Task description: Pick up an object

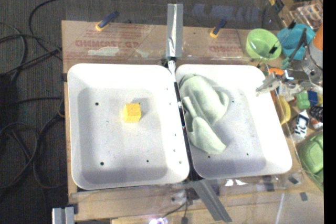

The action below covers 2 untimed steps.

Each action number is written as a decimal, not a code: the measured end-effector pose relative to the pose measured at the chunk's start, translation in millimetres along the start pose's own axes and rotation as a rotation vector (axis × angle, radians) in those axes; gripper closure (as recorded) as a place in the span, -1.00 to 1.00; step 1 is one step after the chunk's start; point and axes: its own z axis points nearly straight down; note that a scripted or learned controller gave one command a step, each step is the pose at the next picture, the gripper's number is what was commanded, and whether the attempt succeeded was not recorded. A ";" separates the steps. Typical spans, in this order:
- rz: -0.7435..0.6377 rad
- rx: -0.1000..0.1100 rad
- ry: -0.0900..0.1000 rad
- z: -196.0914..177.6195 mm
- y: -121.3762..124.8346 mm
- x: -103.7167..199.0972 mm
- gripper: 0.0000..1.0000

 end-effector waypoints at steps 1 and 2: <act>-0.007 0.002 0.002 126.0 8.7 86.7 -1.00; -0.101 -0.001 -0.003 88.9 25.5 -0.8 -1.00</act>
